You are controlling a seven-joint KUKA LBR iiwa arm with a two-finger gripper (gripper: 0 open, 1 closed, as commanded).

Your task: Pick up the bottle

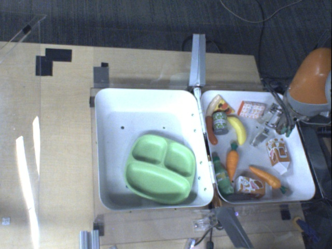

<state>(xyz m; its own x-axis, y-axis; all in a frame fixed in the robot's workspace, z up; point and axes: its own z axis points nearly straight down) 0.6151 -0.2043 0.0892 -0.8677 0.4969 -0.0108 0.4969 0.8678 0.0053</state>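
The bottle (222,174) is green with a dark cap. It lies in the right bin (306,183) along its left wall, near the front corner. My gripper (264,128) hangs over the middle right of that bin, beside a banana (239,130). It is well back and to the right of the bottle. Its fingers stand open with nothing between them. The grey and orange arm (311,84) comes in from the right.
Around the bottle lie a carrot (232,161), a small orange carton (250,186) and a second carrot (265,176). Farther back are a green-labelled jar (220,123), a red sausage (211,130), a red-white box (251,109) and a small carton (278,153). A green divided plate (162,167) sits in the left bin (111,118).
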